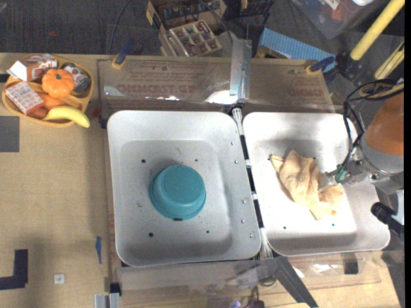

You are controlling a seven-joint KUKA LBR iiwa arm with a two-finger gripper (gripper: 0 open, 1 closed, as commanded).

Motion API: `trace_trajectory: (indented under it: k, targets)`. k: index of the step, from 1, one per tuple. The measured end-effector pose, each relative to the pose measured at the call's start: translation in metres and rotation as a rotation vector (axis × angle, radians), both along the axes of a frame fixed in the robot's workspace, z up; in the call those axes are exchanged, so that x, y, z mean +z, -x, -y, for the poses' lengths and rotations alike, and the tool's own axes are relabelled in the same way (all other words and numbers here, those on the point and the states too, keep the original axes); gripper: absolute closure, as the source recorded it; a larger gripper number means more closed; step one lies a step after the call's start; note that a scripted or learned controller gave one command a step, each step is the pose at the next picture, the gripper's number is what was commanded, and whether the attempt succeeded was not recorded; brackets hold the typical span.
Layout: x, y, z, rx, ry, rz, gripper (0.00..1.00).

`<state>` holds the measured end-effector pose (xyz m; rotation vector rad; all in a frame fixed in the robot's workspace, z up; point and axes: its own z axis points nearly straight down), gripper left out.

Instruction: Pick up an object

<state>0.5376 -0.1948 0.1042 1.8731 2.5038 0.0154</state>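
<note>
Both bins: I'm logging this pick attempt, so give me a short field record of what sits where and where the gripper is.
left bin: teal bowl, upside down, near the centre
right bin: crumpled tan cloth, near the middle
gripper: at the cloth's right edge, low over the right bin
grasp: cannot tell
outside bins: basket of toy food on the bench, far left

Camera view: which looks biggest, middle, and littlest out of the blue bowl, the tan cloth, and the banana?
1. blue bowl
2. tan cloth, a bit smaller, though crumpled
3. banana, smallest; it lies farther back, which may shrink it slightly
</note>
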Motion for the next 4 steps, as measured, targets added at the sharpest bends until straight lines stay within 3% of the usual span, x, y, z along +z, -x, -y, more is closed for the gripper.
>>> trace_trajectory:
  k: [1, 2, 3, 4]
  targets:
    - [-0.011, 0.034, -0.012, -0.500, -0.004, 0.006, 1.00]
    - [0.064, 0.020, -0.051, -0.261, -0.002, -0.015, 1.00]
    - [0.027, -0.011, -0.053, -0.234, -0.001, -0.015, 1.00]
    - [0.103, -0.022, -0.108, -0.055, -0.001, -0.016, 1.00]
